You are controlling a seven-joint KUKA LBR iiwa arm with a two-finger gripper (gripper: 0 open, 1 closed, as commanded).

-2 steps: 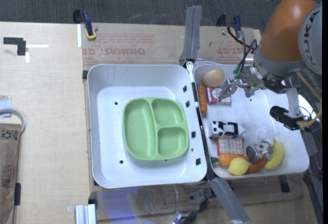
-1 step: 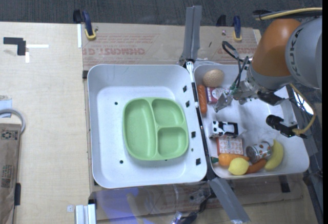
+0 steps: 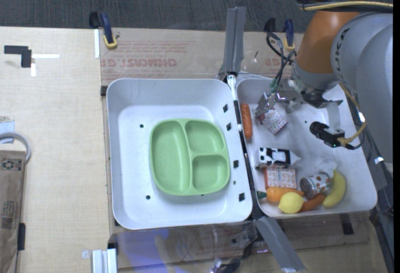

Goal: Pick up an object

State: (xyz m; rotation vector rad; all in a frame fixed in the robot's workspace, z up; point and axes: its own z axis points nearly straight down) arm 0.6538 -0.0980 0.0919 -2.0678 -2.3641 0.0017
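In the left bin (image 3: 119, 140) lies a green divided plate (image 3: 189, 157); the right bin (image 3: 359, 200) holds a hot dog (image 3: 247, 122), a small patterned packet (image 3: 274, 120), a lemon (image 3: 290, 202) and a banana (image 3: 337, 189). The end effector (image 3: 275, 100) sits over the packet, whether gripping I cannot tell. That packet looks light and crushable, best pinched across its flat sides.

Bright, even overhead light — soft shadows, mild glare on the white bins (image 3: 119, 140), slightly soft focus.
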